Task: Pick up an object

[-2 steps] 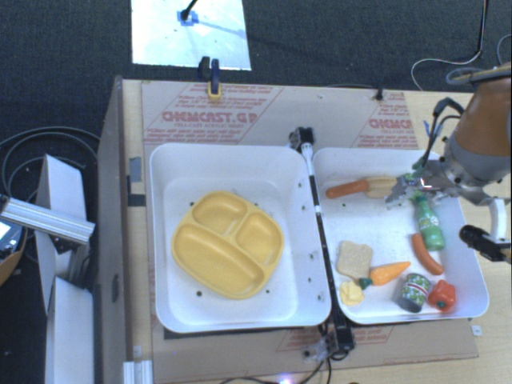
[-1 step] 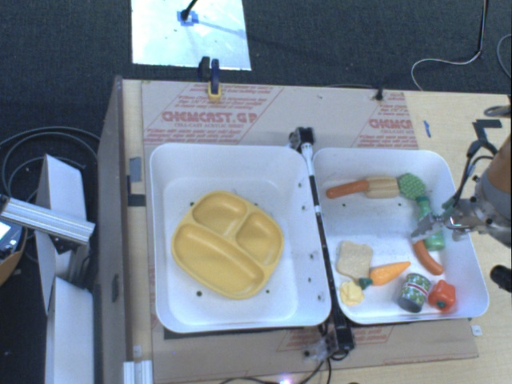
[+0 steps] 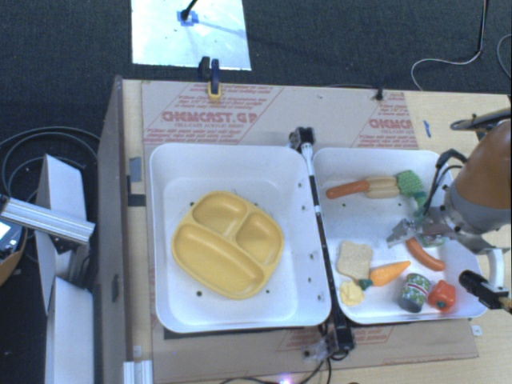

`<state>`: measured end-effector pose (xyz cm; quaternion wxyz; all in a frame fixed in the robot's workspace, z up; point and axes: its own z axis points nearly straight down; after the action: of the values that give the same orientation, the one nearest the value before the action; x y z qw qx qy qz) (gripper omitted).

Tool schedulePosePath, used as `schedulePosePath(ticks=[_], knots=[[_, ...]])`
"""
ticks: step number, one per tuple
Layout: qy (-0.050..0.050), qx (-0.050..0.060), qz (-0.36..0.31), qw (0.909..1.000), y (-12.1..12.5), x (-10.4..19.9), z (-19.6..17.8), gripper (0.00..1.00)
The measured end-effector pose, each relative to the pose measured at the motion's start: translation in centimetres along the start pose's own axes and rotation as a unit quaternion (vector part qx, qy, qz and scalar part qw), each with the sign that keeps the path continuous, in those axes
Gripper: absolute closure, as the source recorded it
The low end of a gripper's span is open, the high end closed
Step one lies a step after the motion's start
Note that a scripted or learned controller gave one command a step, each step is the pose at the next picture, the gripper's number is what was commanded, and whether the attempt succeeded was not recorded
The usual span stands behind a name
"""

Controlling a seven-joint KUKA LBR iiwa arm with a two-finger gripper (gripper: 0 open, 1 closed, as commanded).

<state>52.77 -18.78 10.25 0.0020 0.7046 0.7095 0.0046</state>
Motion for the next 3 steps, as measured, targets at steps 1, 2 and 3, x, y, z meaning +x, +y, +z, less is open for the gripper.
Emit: schedulePosePath(ticks=[1,2,3], knots=[[-0.002,0.0,0.0,1.0,-0.1,-0.2,-0.8,1.0],[-0.001,0.004,0.001,1.0,5.4,8.4,0.7,1.0],[-0.002,0.004,0.002,1.0,5.4,8.2,0.7,0.0]])
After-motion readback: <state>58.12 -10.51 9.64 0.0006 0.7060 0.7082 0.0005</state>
